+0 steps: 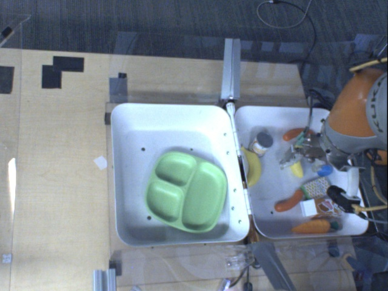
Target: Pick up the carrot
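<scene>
The carrot [311, 227], orange with a green stub at its right end, lies along the front wall of the right bin [270, 228]. My gripper [301, 151] hangs over the back half of that bin, well behind the carrot, just above a small yellow piece [296, 170]. The grey wrist with its orange band [357, 111] reaches in from the right. I see nothing of the carrot at the gripper.
The right bin also has a banana [252, 166] by its left wall, a small jar [262, 142], an orange-red sausage-like piece [288, 201], another orange piece [294, 134], a blue bit [324, 171] and packets [315, 188]. A green divided plate [187, 191] sits in the left bin [130, 162].
</scene>
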You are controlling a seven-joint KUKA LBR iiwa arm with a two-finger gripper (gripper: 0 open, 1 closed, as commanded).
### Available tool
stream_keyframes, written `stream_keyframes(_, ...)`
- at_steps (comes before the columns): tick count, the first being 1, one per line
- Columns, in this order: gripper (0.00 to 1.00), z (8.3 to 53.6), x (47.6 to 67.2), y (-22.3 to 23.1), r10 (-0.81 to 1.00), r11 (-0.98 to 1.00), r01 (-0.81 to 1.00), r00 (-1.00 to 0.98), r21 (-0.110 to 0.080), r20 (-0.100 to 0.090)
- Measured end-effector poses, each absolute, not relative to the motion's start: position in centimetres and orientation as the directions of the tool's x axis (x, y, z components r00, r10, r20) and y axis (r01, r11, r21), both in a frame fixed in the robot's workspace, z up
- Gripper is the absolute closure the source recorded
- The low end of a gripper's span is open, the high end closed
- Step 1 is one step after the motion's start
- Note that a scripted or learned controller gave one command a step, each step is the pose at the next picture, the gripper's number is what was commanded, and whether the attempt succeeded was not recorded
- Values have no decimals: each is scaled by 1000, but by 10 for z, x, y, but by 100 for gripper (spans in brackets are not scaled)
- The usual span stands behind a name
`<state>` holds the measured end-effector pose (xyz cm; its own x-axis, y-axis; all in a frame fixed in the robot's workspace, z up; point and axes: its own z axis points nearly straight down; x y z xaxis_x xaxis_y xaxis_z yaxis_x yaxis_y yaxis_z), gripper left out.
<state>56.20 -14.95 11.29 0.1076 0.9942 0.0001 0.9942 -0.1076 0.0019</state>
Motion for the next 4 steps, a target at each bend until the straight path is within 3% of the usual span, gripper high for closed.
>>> stream_keyframes(1, 100, 125, 564, -149, 994, -106, 994, 106, 8, 0)
stream_keyframes(2, 100, 159, 522, -124, 980, -201, 980, 201, 1, 2)
stream_keyframes(3, 100, 90, 557, -136, 908, -419, 908, 419, 8, 4)
stream_keyframes(4, 100, 189, 558, -131, 877, -480, 877, 480, 4, 1)
